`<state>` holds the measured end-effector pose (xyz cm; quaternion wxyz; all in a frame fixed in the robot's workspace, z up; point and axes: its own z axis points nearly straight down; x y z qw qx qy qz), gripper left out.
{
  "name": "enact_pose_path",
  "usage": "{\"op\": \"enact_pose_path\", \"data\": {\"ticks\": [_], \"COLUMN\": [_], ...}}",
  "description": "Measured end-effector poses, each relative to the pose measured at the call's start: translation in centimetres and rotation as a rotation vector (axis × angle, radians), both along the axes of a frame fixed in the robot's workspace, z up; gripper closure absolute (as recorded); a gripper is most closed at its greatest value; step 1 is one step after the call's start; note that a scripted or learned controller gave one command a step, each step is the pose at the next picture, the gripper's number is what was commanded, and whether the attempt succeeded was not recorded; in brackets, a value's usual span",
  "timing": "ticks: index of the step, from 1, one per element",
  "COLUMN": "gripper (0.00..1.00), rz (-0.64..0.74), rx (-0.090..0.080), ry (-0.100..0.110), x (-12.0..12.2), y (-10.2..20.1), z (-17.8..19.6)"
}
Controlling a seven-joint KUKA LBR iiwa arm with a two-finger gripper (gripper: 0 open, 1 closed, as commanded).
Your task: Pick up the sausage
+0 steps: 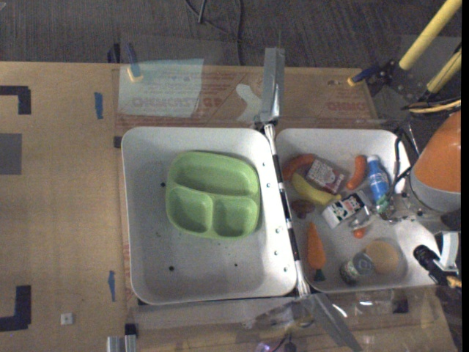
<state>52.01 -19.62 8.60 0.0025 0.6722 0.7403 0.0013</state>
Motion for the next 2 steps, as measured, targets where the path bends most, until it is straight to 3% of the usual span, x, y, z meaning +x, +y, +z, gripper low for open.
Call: {"op": "enact_pose_path", "data": {"ticks": [1,2], "gripper": [1.0,1.0], "rz": [-0.002,0.064], "rx": [0.0,0.001], "ry": [-0.003,0.003], "x": [0.1,-0.1], "y": [-0.1,5.1], "z": [1.1,10.6]}}
